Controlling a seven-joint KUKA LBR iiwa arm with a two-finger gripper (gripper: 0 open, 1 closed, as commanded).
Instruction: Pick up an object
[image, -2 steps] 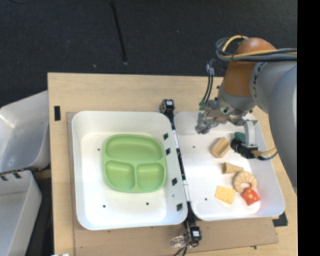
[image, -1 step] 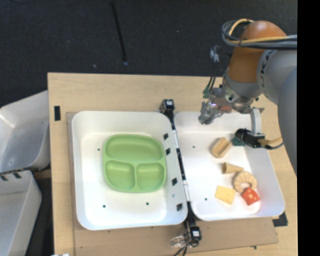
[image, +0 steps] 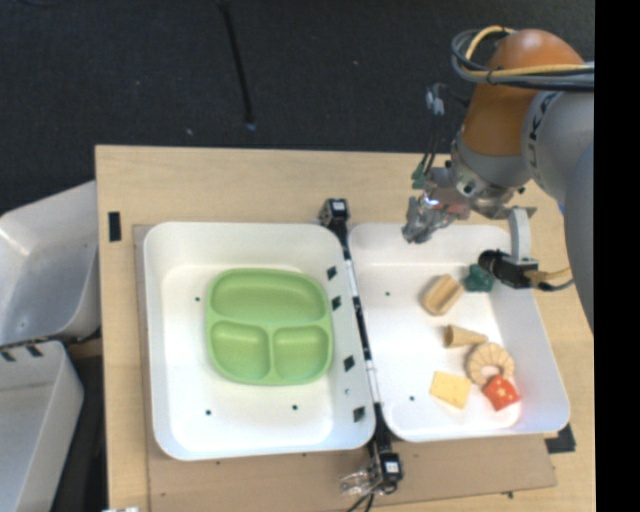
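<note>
The grey arm (image: 560, 120) reaches in from the right at the far side of the bench, its orange band (image: 505, 95) rounded above the wrist and wrapped by looping cables. Below it the gripper (image: 422, 222) points down and leftward over the far left corner of the right bin, nothing visible between its fingers.

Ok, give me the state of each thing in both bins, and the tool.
green divided plate: flat in left bin, compartments bare
tool: over right bin's far edge, holding nothing
tan roll: lying loose
yellow block: lying flat
red piece: against the round tan piece
</note>
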